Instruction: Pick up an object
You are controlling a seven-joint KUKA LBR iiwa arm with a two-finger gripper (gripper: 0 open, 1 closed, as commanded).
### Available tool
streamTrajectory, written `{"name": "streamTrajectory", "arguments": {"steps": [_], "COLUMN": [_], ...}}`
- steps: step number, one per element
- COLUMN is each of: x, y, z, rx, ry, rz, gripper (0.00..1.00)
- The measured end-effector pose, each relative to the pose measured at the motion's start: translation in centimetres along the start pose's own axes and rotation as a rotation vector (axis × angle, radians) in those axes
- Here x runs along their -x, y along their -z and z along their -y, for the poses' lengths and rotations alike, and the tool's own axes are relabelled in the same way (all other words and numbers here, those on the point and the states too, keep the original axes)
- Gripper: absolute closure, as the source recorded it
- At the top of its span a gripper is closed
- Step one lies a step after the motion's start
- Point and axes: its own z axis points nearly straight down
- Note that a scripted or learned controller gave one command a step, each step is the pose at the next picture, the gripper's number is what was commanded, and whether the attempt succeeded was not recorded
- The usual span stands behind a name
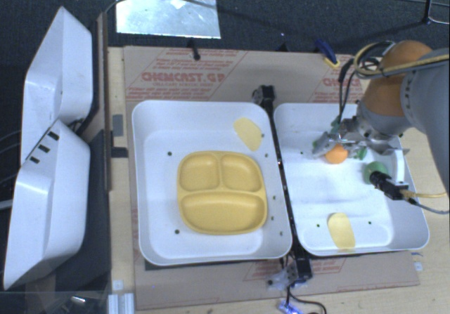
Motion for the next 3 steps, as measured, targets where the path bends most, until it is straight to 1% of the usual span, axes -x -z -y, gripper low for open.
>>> {"name": "streamTrajectory", "arguments": {"steps": [1,2,3], "x": [0.0,0.7,1.1], "y": [1.2,5.7,10.5], "z": [-0.1,-0.3,-1.2], "rx": [0.003,0.005,0.006], "ry": [0.000,0.000,0.000], "rz": [0.001,0.001,0.001], "gripper": [1.00,1.00,1.00]}}
